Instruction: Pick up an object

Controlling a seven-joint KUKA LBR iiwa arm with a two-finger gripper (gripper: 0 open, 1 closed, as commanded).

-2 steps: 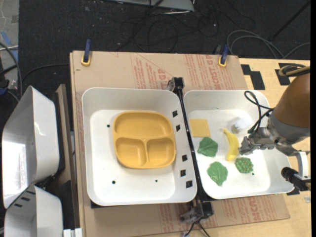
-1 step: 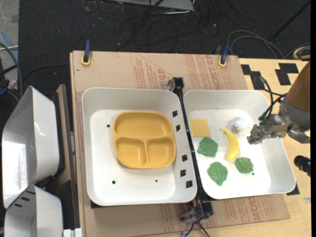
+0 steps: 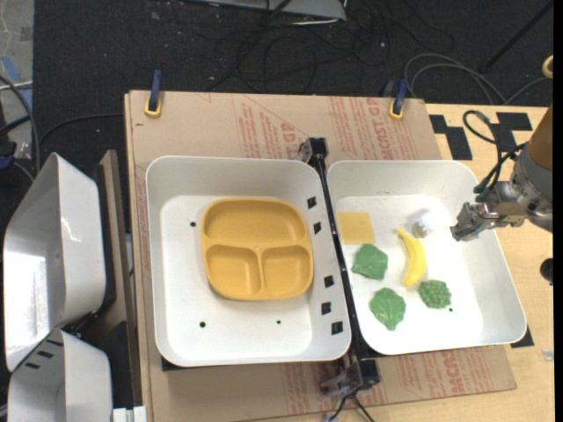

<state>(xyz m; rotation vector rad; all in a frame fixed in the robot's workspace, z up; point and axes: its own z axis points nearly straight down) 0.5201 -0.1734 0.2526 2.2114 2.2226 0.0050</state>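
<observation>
you had two shallow white plastic bins on a brown cardboard sheet [image 3: 264,121] printed with reversed red lettering, unreadable. the left bin [image 3: 171,262] held a smooth yellow plastic tray with three compartments [image 3: 258,248]. the right bin [image 3: 493,315] held a flat pale yellow square slice [image 3: 356,228], a curved glossy yellow toy banana [image 3: 412,257], two crinkled green leafy pieces [image 3: 370,261] [image 3: 387,307] and a bumpy green broccoli-like floret [image 3: 435,294]. the grey arm reached in from the right, its two-finger gripper [image 3: 464,229] over the right bin's right edge, apart from every item. jaw state: cannot tell.
</observation>
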